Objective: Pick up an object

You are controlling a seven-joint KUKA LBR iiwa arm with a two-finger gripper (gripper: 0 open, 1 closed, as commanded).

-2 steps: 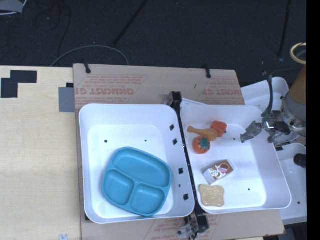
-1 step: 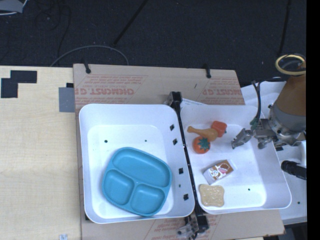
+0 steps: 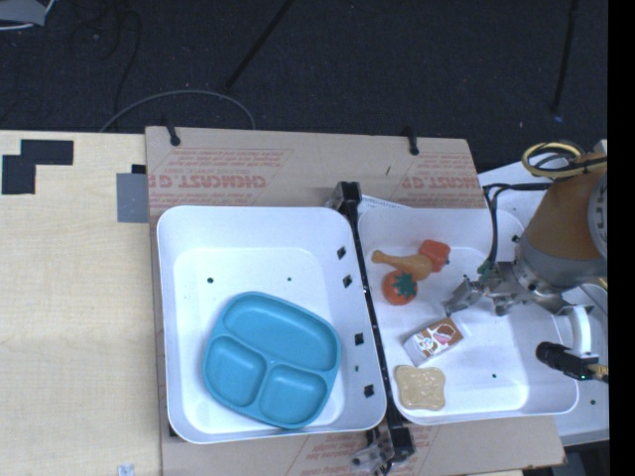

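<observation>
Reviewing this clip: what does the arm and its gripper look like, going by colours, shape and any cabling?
The arm is a rounded body, orange-brown above and grey below near the wrist. The gripper is dark metal, slim and angular. A looped yellow cable sits near the arm's top, with a black cable running beside it.

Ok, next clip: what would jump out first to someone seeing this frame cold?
The big blue divided plate lying in the left bin grabs the eye first. Next come the small things in the right bin: an orange toy and a red tomato-like piece toward the back, a small printed packet and a tan toast slice nearer the front. The gripper hangs over that bin from the right, near the packet.
</observation>
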